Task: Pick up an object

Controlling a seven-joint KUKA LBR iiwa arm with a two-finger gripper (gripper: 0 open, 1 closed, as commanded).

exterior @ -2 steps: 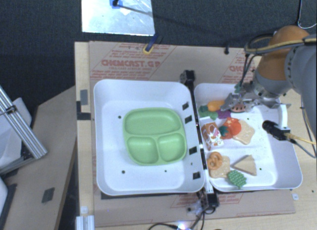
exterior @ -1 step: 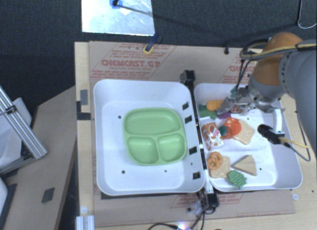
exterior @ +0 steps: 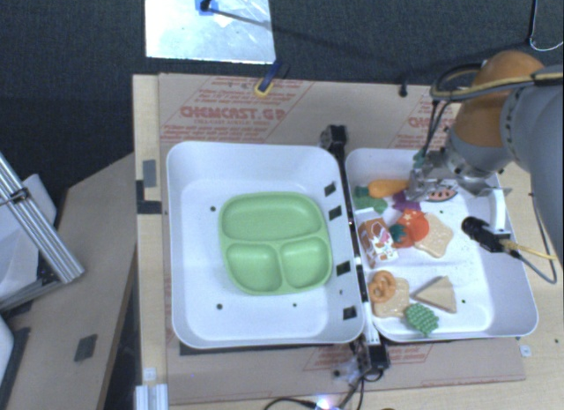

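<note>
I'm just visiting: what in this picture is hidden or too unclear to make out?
- Gripper: too small in the camera view to tell whether its fingers are open or shut.
- Purple item beside the gripper: partly covered by it, so its kind is unclear.
- Arm: cut off by the right edge.
- Small carton in the right bin: its print is too blurred to read.

1. A green divided plate [exterior: 271, 242] with three compartments lies in the middle of the left bin [exterior: 189, 179].
2. The left bin sits on a brown cardboard sheet [exterior: 231, 110] with red print, which lies on the table [exterior: 97, 223].
3. A shiny foil square [exterior: 211, 11] lies beyond the plate, past the cardboard's far edge.
4. A metal frame [exterior: 26, 223] stands well left of the plate.
</note>
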